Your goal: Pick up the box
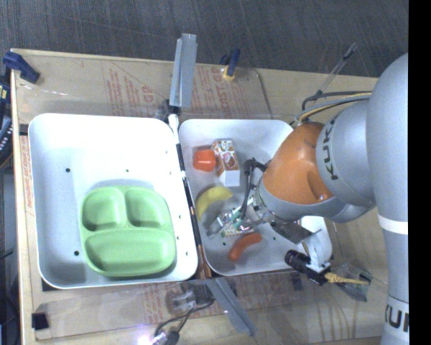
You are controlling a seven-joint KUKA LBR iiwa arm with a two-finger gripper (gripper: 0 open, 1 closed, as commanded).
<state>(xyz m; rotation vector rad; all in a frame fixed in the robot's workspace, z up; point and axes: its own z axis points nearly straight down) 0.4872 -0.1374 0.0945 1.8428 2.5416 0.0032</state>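
White-sided, the right bin point(276, 129) holds the box point(225, 155) at its far left beside a red block point(205, 159), while the gripper point(232, 221), jaws' state impossible to tell, hangs nearer over a banana point(210, 200) and sausage point(244, 246), so reaching seems underway and moving farther comes next.

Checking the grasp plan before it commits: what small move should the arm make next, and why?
Probably shift the gripper toward the far end of the right bin. It hangs beside the banana and sausage, while the box lies apart, next to the orange block.
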